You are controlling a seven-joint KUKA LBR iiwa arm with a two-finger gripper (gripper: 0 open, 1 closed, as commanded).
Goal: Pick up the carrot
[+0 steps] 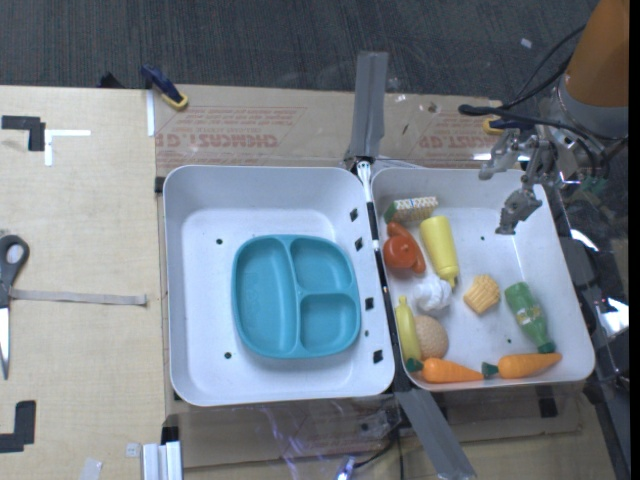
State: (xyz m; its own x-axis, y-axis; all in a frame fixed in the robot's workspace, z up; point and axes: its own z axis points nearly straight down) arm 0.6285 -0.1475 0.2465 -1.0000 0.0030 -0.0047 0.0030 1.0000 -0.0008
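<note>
Above the right white bin's (470, 183) far right corner my two-finger gripper (520, 203) hangs; I cannot tell its state. Two orange plastic carrots with green tops lie along the near wall: one (452, 371) left, one (528, 364) right, beside a green plastic bottle (527, 313).
</note>
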